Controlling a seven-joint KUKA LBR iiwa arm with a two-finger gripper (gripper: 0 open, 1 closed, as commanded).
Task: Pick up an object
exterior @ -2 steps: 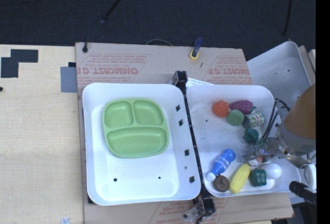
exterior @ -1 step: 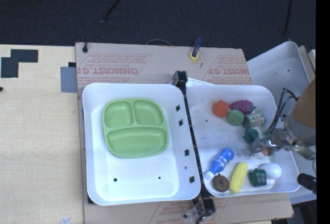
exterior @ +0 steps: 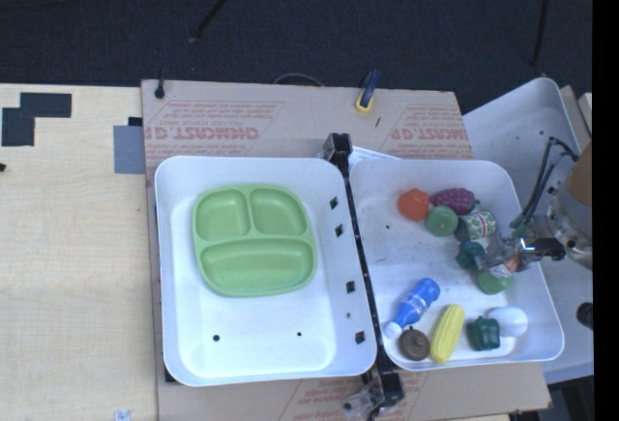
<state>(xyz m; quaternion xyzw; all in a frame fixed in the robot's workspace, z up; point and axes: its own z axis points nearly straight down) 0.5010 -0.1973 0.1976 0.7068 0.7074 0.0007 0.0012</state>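
The right bin [exterior: 387, 250] holds several toy foods. An orange-red tomato [exterior: 413, 204], a purple bunch [exterior: 453, 199], a green ball [exterior: 443, 221] and a small can [exterior: 479, 224] lie near its far side. My gripper [exterior: 495, 260] is low at the bin's right side, right among a dark teal piece [exterior: 470, 255] and a green round piece [exterior: 493, 282]. Whether anything sits between its tips is hidden by clutter. A blue bottle [exterior: 416, 301], a yellow corn cob [exterior: 446, 332], a brown round piece [exterior: 415, 344], a green pepper [exterior: 483, 335] and a white piece [exterior: 510, 318] lie along the near side.
In the left bin [exterior: 184, 332] lies a green divided plate [exterior: 254, 240]. A black divider [exterior: 350, 255] runs between the bins. The arm [exterior: 571, 235] comes in over the right bin's right rim. Cardboard lies under both bins.
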